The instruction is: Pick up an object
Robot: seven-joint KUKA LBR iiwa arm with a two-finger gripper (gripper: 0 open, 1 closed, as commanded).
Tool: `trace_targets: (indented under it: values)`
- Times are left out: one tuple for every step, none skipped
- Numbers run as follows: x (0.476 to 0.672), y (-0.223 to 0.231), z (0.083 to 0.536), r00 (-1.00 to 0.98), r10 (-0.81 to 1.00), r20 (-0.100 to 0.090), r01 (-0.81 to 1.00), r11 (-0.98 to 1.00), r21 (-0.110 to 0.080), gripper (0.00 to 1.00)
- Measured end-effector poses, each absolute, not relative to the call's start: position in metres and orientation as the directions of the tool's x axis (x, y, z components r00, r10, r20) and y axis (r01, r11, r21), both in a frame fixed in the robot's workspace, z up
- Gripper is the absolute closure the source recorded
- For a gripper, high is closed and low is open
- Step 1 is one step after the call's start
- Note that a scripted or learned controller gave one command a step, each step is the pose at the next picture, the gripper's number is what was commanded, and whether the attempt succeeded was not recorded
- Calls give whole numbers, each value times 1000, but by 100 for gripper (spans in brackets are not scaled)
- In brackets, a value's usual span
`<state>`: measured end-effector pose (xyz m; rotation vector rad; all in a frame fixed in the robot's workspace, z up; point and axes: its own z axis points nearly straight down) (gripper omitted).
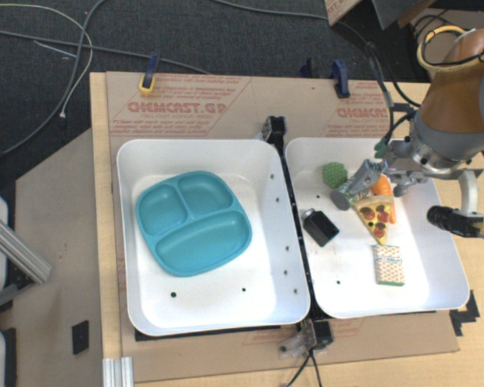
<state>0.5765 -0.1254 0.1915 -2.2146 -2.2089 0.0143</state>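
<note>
My gripper (377,189) hangs low over the right bin (436,289), near its upper middle. Its fingers are spread, so it is open. One grey finger (351,190) slants down to the left. A small orange object (381,186) lies in the gap between the fingers, and I cannot tell whether they touch it. A toy pizza slice (377,216) lies just below the gripper. A green lump (334,174) sits to its left. A black block (320,226) lies near the bin's left wall, and a patterned packet (389,264) lies lower in the bin.
The left bin (145,297) holds a teal divided plate (194,222). A black clamp (273,126) sits where the bins meet at the back. The arm's grey and orange body (456,95) overhangs the right bin's far right corner, with a black part (456,220) by the right wall.
</note>
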Motion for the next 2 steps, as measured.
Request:
trace_targets:
  values:
    - [580,-125,200,0,1000,1,1000,0,-1,0]
    - [587,-128,142,0,1000,1,1000,0,-3,0]
